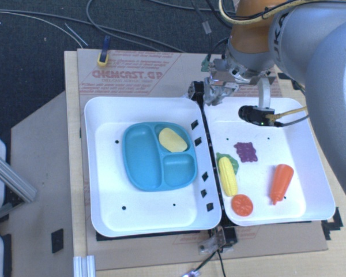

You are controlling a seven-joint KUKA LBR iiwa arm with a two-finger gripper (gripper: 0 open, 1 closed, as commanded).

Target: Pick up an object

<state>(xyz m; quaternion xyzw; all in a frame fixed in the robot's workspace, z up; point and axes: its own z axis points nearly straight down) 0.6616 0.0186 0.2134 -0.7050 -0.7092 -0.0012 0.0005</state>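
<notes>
Arm (311, 33) high over right bin's (311, 154) far edge.

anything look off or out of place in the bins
Nothing stands out. The yellow piece lies in a compartment of the blue tray in the left bin; the corn, carrot, tomato and purple piece lie loose in the right bin, unspilled.

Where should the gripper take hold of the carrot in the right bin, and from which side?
Probably the carrot's thick orange middle, coming straight down from above. It lies flat and apart from the tomato and corn, its long axis running roughly up-down in the view, so the fingers should close across its width, left to right.
</notes>
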